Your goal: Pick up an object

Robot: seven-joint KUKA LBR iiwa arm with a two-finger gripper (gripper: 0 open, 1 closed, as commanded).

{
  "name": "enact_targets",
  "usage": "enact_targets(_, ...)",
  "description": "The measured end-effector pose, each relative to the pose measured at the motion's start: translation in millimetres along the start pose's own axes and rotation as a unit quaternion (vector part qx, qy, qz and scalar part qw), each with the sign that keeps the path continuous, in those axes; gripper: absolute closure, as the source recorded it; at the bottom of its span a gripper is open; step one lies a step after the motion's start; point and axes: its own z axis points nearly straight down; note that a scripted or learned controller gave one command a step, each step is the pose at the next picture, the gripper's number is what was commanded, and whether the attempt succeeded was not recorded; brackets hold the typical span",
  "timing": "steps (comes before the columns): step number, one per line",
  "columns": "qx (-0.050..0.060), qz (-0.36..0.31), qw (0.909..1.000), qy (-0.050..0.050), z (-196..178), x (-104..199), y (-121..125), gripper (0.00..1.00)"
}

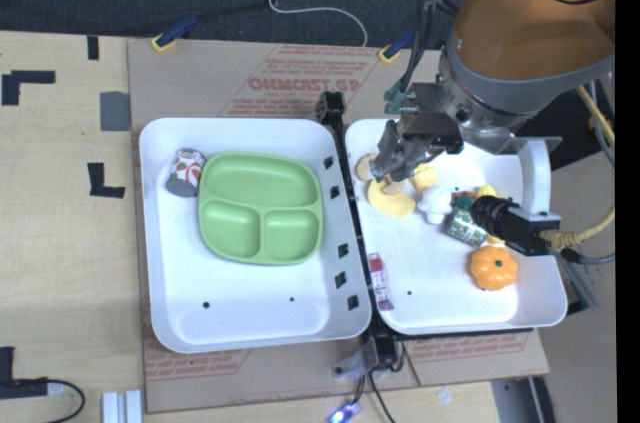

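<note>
Hovering at the right bin's (pixel 540 311) upper left, gripper (pixel 388 173), finger state indiscernible, is recorded directly above pale yellow piece (pixel 392 202).

Gripper (pixel 385 173) over cluttered right bin (pixel 440 306)

The bench (pixel 60 241) is pale wood with black marks. A cardboard sheet (pixel 250 76) lies flat on it, two white bins, left bin (pixel 240 321) and right bin (pixel 450 306), sitting side by side on top.
</note>
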Motion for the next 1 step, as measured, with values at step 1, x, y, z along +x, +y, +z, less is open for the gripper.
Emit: enact_targets(1, -0.008, 0.000, 1.0000, 0.002, -113.3, 59.0, 5.5, 1.00)
